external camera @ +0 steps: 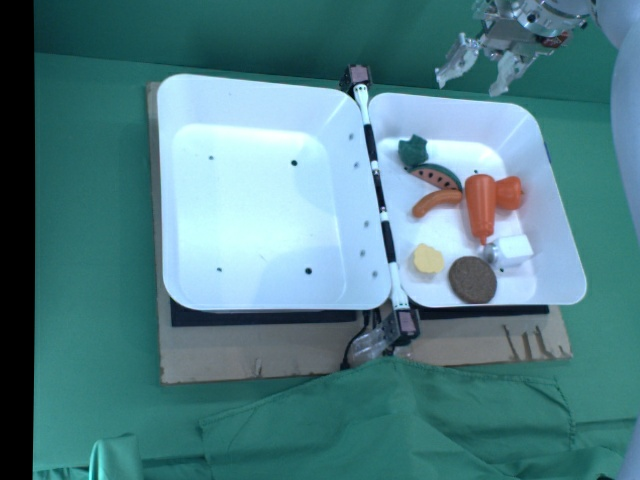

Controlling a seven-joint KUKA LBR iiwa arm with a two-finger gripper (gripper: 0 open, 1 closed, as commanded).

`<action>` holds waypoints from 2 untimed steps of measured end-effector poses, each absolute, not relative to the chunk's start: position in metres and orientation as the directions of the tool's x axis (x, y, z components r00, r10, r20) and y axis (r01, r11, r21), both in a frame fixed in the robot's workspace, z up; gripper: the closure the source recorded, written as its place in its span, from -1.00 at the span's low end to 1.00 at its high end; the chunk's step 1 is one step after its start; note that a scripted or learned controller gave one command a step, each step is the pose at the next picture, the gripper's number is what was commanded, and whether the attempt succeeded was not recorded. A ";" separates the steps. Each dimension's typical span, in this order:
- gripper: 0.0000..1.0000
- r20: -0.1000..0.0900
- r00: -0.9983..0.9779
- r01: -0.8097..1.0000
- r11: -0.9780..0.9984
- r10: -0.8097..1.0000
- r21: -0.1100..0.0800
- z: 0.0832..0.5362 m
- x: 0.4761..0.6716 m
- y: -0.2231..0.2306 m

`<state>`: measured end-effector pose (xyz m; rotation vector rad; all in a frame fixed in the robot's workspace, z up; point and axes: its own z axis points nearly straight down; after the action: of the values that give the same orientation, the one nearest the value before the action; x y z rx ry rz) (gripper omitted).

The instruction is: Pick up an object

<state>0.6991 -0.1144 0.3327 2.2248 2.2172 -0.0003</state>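
We see our claw (pixel 478 71) above the far edge of the right bin (pixel 560 258), fingers spread apart, gripping and touching nothing; the orange bottle (pixel 481 205) lies inside that bin near its right side, beside the sausage (pixel 436 203) and watermelon slice (pixel 436 176)

Two white bins (pixel 265 118); seven small objects (pixel 481 206) lie in the right one.

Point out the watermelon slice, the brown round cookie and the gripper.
watermelon slice (pixel 436 177), camera view, on its red middle.
brown round cookie (pixel 472 279), camera view, at the centre of its top face.
gripper (pixel 478 68), camera view, midway between its open fingertips.
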 end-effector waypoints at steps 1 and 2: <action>-1.00 -0.002 0.006 1.000 -0.006 1.000 -0.006 0.233 0.693 -0.140; 1.00 -0.006 0.006 1.000 -0.006 1.000 0.011 0.253 0.696 -0.140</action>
<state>0.6956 -0.1404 0.2534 2.2194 2.2062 0.0057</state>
